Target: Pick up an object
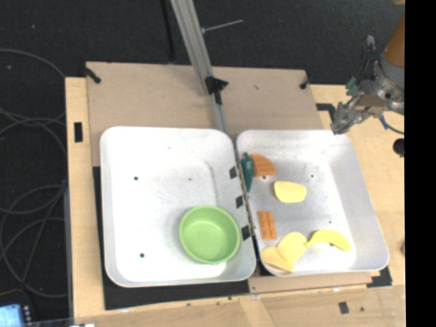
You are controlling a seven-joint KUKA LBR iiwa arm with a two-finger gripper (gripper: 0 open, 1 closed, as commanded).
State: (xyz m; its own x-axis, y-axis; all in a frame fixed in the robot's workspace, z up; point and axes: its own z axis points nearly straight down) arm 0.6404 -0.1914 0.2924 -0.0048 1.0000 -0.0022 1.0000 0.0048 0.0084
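Observation:
The right bin (354,176) holds a pale yellow piece (290,192) near its middle, an orange piece (261,165) and a small orange block (267,224) along its left wall, and yellow pieces (286,249) (330,239) at the front. A green bowl (210,234) sits at the front right of the left bin (129,162). My gripper (340,120) hangs at the far right, just above the right bin's back right corner, with nothing seen in it.
A slanted metal pole (194,39) runs from the top of the view down to the gap between the bins. A teal clip (246,172) sits on the dividing walls. Cables lie on the dark floor at left.

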